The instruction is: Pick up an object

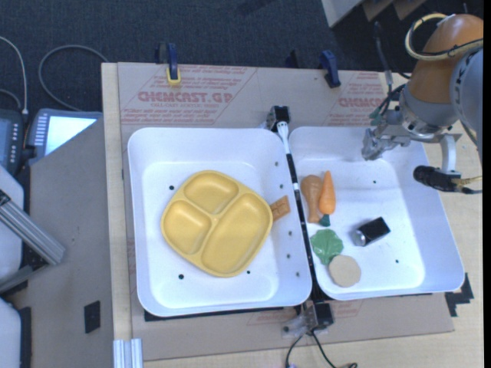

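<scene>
The arm comes in from the upper right, orange band up top near the frame corner, grey wrist bending down and to the left below it. The hand (374, 146) hangs low at the end of it, pointing downward. It's small and metallic-looking, pretty hard to make out in detail.

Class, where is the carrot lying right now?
The carrot lies in the right bin, near its left wall, beside a tan piece and above the green leaf.
</scene>
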Motion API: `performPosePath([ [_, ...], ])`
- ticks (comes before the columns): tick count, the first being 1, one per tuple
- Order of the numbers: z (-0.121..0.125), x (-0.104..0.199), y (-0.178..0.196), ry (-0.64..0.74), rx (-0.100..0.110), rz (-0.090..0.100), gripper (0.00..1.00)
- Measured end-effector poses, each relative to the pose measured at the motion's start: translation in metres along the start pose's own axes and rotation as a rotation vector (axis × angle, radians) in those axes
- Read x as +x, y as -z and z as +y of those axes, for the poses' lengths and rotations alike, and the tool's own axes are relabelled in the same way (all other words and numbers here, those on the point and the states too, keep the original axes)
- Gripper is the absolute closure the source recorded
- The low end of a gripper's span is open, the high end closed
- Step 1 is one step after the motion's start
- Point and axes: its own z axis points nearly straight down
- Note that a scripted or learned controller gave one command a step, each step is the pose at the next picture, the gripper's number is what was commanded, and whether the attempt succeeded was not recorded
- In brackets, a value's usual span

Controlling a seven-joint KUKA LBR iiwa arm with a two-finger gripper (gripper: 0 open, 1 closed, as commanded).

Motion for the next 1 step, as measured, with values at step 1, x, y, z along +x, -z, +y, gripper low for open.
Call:
performPosePath([
  [1,0.0015,0.0005,0.0436,0.000,-0.004,-0.001,1.00],
])
